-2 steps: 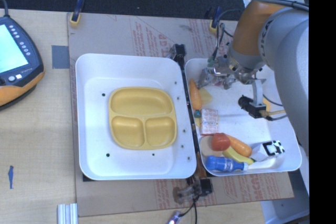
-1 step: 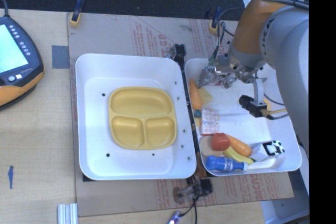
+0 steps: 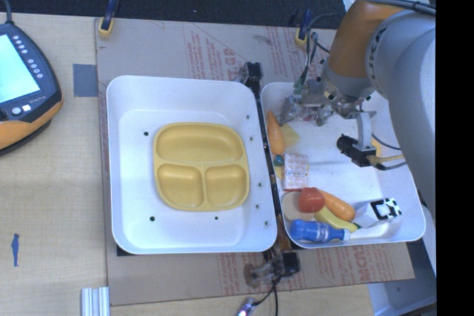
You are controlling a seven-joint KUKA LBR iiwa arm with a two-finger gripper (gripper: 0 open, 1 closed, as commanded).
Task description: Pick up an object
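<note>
Two white bins sit side by side: the left bin (image 3: 118, 159) holds one yellow divided tray (image 3: 201, 164). The right bin (image 3: 404, 229) holds two orange carrot-like pieces (image 3: 275, 134) (image 3: 339, 205), one red piece (image 3: 310, 198), one blue bottle (image 3: 317, 232), one yellow piece (image 3: 335, 219) and one small printed packet (image 3: 295, 171). One handheld controller (image 3: 22, 89) lies at the frame's left edge.

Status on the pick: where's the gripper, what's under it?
Gripper low at far end of right bin, nothing visibly held. Orange carrot-like piece just beside it by the bin's left wall. Toy pile at near end, untouched.
</note>
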